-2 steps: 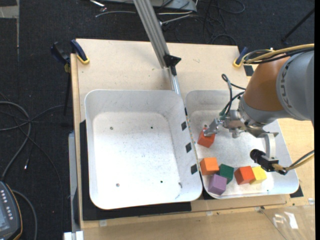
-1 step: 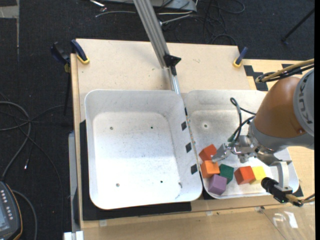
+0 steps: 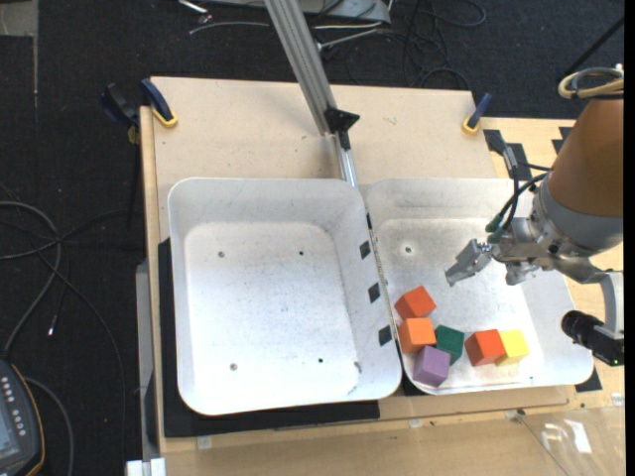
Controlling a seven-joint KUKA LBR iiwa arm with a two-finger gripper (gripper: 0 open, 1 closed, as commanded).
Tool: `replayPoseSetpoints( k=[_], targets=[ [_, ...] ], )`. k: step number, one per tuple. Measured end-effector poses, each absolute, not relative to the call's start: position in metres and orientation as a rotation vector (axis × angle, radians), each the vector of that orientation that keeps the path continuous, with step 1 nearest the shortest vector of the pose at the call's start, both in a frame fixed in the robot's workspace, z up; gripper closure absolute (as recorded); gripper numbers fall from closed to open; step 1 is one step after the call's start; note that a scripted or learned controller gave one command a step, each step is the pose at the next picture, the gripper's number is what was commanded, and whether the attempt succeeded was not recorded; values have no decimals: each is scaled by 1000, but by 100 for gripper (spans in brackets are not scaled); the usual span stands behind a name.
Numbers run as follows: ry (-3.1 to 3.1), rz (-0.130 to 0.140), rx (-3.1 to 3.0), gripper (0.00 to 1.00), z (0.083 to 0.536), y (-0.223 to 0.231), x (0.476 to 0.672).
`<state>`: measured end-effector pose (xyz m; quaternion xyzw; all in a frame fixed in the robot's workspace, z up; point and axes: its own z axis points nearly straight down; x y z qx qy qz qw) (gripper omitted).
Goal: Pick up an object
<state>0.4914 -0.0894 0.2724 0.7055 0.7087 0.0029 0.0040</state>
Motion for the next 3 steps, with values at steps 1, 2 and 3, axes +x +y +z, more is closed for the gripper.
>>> replayPoseSetpoints(
  k=[1, 2, 3],
  targets=[
    [2222, -7, 2226, 0, 181, -111, 529],
    [2220, 3, 2216, 0, 221, -130, 554],
    [2216, -1, 2223, 0, 228, -159, 542]
  ],
)
